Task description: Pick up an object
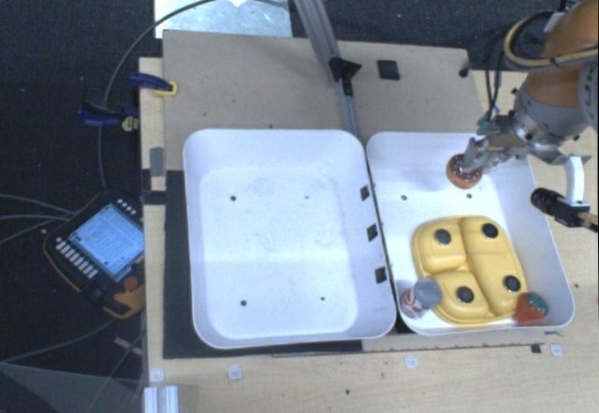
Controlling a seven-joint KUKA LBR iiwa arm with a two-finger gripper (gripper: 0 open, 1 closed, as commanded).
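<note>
Strawberry [533, 307] sits in right bin's [402, 168] near right corner | yellow tray [468, 269] beside it | gripper [470, 162] low at far edge, right over brown disc [460, 173] | grip: can't tell

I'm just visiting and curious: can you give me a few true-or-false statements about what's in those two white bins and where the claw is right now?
1. The yellow tray lies in the right bin. True.
2. The claw is over the left bin. False: it is over the right bin, at a small brown round object.
3. A red strawberry-like item sits by the yellow tray's near corner. True.
4. The grey round piece lies in the left bin. False: it is in the right bin, beside the tray.
</note>
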